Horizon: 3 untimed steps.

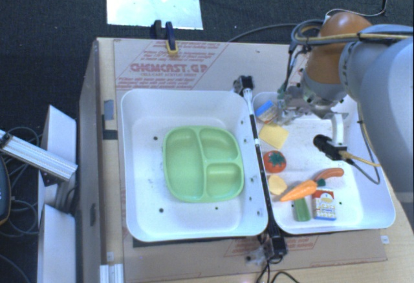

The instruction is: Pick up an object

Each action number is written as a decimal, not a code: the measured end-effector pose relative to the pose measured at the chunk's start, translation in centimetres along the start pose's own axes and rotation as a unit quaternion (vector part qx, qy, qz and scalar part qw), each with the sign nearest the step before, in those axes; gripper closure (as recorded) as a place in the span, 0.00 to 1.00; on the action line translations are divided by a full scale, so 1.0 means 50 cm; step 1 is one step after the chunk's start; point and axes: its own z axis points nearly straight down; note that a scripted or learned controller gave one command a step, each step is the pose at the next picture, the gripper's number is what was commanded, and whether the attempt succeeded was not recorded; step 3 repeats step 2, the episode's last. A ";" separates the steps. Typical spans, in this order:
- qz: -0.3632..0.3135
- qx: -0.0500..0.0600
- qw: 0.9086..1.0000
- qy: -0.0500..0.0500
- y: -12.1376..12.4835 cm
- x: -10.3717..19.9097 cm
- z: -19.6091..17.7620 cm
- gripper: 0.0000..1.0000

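Observation:
My gripper (285,112) hangs low over the back left of the right bin (372,201), under the grey arm with its orange band. Just left of it sits a small blue-and-white cup (264,107), and a yellow cheese wedge (273,136) lies just in front of it. Further forward lie a red tomato (274,161), a pale yellow round piece (277,184), an orange carrot (299,190), a red sausage (330,173), a green cucumber piece (301,210) and a small red-and-white box (325,204). Nothing can be seen held in the gripper.
The left bin (145,146) holds a green divided plate (203,163). A raised rim (254,146) separates the two bins. The arm covers the right bin's back right corner. A clamp (169,36) stands at the bench's far edge.

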 end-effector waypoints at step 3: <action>0.001 0.002 1.000 0.001 -0.151 -0.002 0.023 0.00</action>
